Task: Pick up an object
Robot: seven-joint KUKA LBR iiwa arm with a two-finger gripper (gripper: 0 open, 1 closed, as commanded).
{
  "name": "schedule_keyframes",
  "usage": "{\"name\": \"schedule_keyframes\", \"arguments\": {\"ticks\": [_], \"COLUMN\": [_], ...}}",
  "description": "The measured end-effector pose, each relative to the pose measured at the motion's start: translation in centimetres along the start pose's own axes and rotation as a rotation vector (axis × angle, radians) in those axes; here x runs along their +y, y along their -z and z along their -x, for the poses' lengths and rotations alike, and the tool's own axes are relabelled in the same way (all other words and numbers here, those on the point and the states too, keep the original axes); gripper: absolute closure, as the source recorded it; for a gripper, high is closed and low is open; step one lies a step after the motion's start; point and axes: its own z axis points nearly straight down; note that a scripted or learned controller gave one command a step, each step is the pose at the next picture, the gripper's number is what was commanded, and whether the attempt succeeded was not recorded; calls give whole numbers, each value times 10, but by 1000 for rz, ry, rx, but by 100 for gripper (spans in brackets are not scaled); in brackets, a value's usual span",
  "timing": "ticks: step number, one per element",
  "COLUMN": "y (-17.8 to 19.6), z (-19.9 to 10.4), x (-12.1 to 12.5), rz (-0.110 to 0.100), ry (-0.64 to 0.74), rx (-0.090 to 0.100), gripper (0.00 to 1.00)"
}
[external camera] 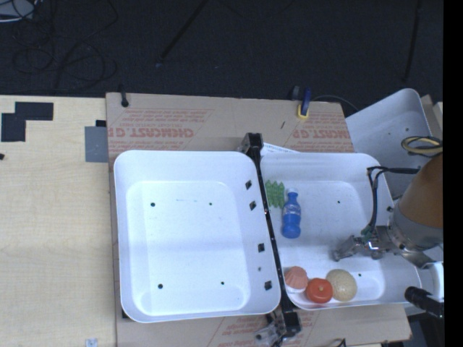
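Left third of the frame: bare pale wood of the bench (51, 223), with dark rectangular marks in its upper left area.

Centre-left: the left bin (189, 166), white and shallow, sits on a brown cardboard sheet (217, 125) printed with red lettering. Small dark dots mark its floor.

Centre: a black divider strip (264, 223) runs between the two bins from upper centre down to the lower edge.

Centre-right: the right bin (318, 163) holds all loose items. A green ridged piece (275, 192) lies by the bin's left wall, touching or just beside the blue bottle (291, 215), which lies to its right with cap toward the top of the frame. Along the bin's lower edge sit three items in a row: a pink rounded object (295, 277) at the left, a red tomato-like object (319, 290) touching it, and a beige ball (341, 284) at the right, touching the red one.

Right: the claw (340, 251) is low over the bin floor, just above the beige ball and well apart from the bottle. Its metal tips point toward frame left. Nothing is visible between them; whether they stand apart or together cannot be told. The arm (423, 208) enters at the right edge, orange band visible.
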Motion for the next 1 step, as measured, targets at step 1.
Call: {"name": "schedule_keyframes", "arguments": {"ticks": [1], "y": [12], "z": [1], "x": [1], "rz": [2], "ry": [-1], "rx": [0], "gripper": [100]}}
